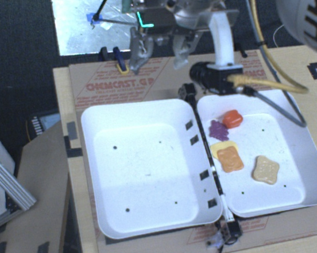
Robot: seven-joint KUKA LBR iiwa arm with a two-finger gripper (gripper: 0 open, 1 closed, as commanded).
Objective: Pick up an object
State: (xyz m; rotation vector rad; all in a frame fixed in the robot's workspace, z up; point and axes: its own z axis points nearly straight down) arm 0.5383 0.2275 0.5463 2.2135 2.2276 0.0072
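My gripper [158, 56] hangs high above the back edge of the bins, its two fingers spread apart with nothing between them. In the right bin [301, 150] lie a red-orange piece [232, 119], a purple piece [218, 129], an orange flat piece [230, 158] resting on a yellow one [216, 149], and a tan cracker-like piece [265, 170]. All of them sit well below and to the right of the gripper.
The left white bin [93, 160] adjoins the right one along a middle divider with black clips [200, 158]. Both rest on a cardboard sheet [112, 85]. A yellow cable [268, 82] runs across the right bin's back edge. A metal frame [3, 178] stands at far left.
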